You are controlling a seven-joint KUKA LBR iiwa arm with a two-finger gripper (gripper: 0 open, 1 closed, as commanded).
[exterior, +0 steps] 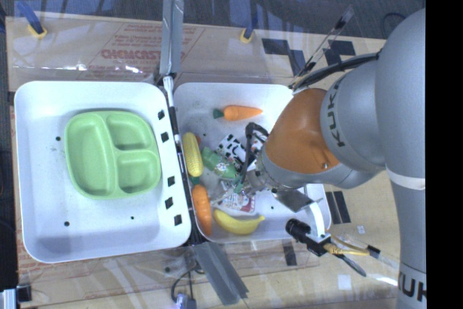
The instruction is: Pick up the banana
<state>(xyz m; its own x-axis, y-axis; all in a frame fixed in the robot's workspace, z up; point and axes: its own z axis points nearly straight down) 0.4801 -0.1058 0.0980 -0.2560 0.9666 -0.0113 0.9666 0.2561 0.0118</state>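
Note:
The yellow banana [236, 222] lies along the front wall of the right bin [217, 92], its curve opening upward. My gripper [246, 176] reaches down from the orange wrist band [304, 134] into the middle of that bin. It sits just behind the banana, over a crumpled printed packet [235, 199]. The wrist hides most of the gripper body, and the banana rests on the bin floor apart from it.
Around the gripper in the right bin are a corn cob [192, 154], a carrot [242, 112] at the back, a green item [219, 163], a black-and-white piece [230, 146] and an orange vegetable [202, 208] left of the banana. The left bin [36, 155] holds a green divided plate [113, 153].

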